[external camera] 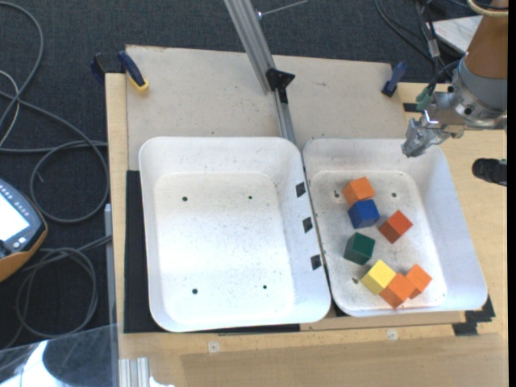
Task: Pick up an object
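Note:
Several small blocks lie in the right bin (451, 216): an orange block (359, 189), a blue block (364, 213), a red-brown block (394, 226), a dark green block (359, 247), a yellow block (377, 277) and two orange blocks (407, 285) at the front. My gripper (417, 142) hangs over the bin's far right corner, above and to the right of the blocks. Nothing is seen between its fingers.
The left bin (161, 168) sits beside the right one. A slanted metal bar (256, 43) runs down to the gap between the bins. Blue clamps (133, 69) hold the board at the back corners. Cables lie on the dark floor at the left.

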Available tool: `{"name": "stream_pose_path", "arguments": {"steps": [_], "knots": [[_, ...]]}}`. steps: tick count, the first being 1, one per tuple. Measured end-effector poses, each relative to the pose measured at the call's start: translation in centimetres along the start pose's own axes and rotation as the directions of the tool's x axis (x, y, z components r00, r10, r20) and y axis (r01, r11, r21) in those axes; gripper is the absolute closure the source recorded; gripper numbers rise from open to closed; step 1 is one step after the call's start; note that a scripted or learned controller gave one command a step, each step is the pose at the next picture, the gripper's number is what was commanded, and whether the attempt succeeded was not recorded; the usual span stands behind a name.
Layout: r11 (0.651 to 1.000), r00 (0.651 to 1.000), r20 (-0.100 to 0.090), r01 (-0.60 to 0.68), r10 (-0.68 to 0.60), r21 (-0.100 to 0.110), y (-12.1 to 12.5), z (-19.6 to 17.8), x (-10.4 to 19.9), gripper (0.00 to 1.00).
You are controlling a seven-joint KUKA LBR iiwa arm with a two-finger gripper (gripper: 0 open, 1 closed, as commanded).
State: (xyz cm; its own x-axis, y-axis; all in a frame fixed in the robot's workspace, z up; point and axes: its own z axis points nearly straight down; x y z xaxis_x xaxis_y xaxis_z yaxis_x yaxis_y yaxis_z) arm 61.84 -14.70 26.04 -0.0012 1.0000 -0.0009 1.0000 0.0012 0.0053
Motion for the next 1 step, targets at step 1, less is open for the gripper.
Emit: {"name": "stream_pose_path", "arguments": {"steps": [1], "knots": [[1.0,1.0,-0.004,0.004,-0.004,0.007,-2.43,-0.73,5.09,1.0]]}}
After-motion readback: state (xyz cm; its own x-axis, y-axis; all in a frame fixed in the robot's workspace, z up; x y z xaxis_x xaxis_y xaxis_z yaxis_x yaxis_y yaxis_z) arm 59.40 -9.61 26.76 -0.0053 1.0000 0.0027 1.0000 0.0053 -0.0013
